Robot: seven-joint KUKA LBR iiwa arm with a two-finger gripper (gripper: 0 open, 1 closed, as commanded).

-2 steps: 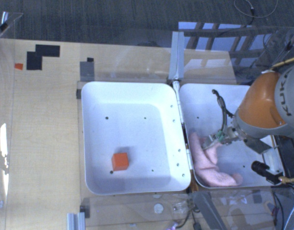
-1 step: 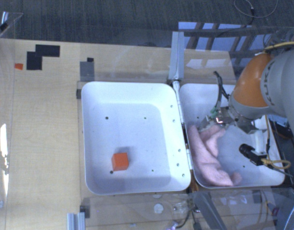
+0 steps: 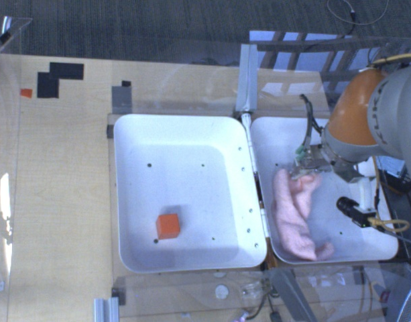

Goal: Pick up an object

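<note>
Pink cloth lying in right bin, pincer touching its top end; pincer state impossible to tell. Risk: soft folds slipping free on lift. Orange cube sitting in left bin.

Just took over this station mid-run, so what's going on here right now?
The KUKA arm reaches in from the right over the right bin, with its gripper down at the upper end of a pink soft cloth-like item lying in that bin. Whether it has actually grasped the item can't be told from this view. An orange block sits untouched in the left bin, toward its lower left.
</note>
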